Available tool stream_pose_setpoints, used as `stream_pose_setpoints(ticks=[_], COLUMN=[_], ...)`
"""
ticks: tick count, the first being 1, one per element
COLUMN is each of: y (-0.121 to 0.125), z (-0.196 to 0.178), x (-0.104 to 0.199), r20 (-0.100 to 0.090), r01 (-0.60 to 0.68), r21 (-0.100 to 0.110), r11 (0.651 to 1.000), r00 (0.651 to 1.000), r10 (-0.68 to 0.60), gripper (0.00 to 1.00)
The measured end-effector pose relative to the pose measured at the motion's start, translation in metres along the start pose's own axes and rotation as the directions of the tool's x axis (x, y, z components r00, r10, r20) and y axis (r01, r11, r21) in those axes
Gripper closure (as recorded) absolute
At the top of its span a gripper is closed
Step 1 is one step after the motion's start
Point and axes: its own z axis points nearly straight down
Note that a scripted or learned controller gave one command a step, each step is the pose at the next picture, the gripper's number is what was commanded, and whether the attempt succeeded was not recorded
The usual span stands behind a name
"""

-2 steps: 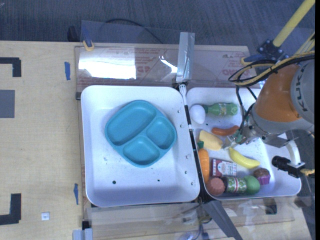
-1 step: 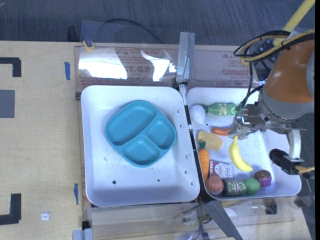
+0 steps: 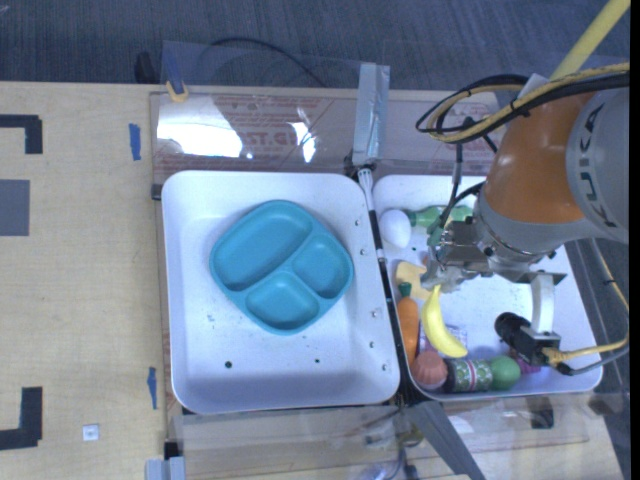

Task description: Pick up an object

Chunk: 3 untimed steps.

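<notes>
My gripper [image 3: 441, 272] hangs low in the right bin [image 3: 575, 298], just above the upper end of a yellow banana [image 3: 441, 326]. An orange carrot [image 3: 408, 326] lies left of the banana. A yellow wedge [image 3: 408, 271] sits just left of the gripper. Farther back rest a white egg [image 3: 395, 228] and a green item [image 3: 432, 216], partly hidden by the wrist. At the bin's front lie a red round fruit [image 3: 430, 369], a dark green can [image 3: 468, 375] and a green round fruit [image 3: 505, 372]. No object shows between the gripper's tips.
The left bin [image 3: 200, 358] holds a blue divided plate [image 3: 282, 265] in its middle. The grey arm with its orange band [image 3: 540, 168] covers the right bin's back right. Yellow and black cables [image 3: 470, 108] loop above it.
</notes>
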Motion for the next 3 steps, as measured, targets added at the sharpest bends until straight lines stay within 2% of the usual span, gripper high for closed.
stream_pose_setpoints(ticks=[1, 2, 3], y=[0.095, 0.09, 0.095], z=[0.003, -0.099, 0.011], x=[0.041, 0.041, 0.006], r20=[0.002, 0.001, 0.004], r01=[-0.088, -0.046, 0.004], r21=[-0.003, -0.012, 0.008], r11=[0.996, 0.999, 1.0], r00=[0.996, 0.999, 1.0], r10=[0.088, 0.046, -0.004], gripper=[1.0, 1.0, 1.0])
